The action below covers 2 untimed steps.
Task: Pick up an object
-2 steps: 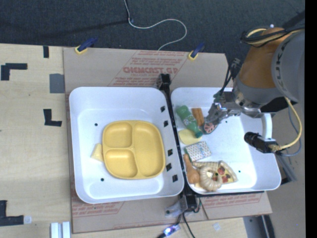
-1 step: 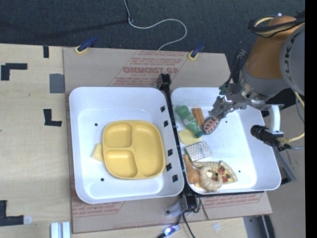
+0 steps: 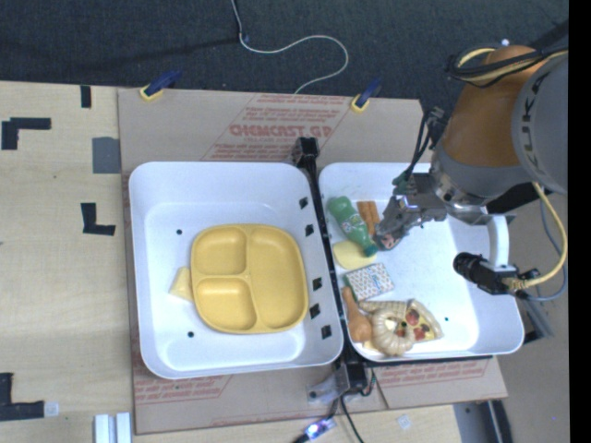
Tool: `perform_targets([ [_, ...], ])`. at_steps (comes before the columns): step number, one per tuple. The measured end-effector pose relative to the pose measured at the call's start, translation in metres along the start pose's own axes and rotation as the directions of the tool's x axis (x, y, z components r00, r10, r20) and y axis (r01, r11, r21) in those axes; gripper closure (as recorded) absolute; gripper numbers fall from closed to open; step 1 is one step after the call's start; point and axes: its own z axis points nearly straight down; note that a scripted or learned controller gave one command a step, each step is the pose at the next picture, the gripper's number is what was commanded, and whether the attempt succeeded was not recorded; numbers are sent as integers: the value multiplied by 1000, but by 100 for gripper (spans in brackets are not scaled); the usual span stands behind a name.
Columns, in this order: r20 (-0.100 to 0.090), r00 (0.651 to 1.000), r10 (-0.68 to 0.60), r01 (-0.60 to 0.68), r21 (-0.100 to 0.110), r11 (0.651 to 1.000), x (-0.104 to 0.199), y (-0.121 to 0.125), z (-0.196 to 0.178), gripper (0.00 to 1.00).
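Note:
My gripper (image 3: 388, 236) hangs low over the left part of the right bin (image 3: 466, 280), just right of a green bottle (image 3: 351, 221). An orange stick-shaped piece (image 3: 369, 212) lies beside the bottle. A pale yellow piece (image 3: 349, 254) lies below the bottle. Further toward the front lie a small patterned packet (image 3: 368, 281), a carrot-like piece (image 3: 352, 308), a beige ring (image 3: 388, 331) and a pizza slice toy (image 3: 420, 321). Nothing shows between the fingers.
The left bin (image 3: 157, 247) holds a yellow divided plate (image 3: 249, 278) with a pale yellow piece (image 3: 180, 284) at its left edge. The grey arm (image 3: 499, 137) reaches in from the right, and a black cable part (image 3: 480, 270) hangs over the right bin.

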Motion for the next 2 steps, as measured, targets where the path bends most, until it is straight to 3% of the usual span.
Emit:
perform_targets([
  [2, 2, 1000, 3, -3, 0, 1000, -2, 2, 11, 100],
])
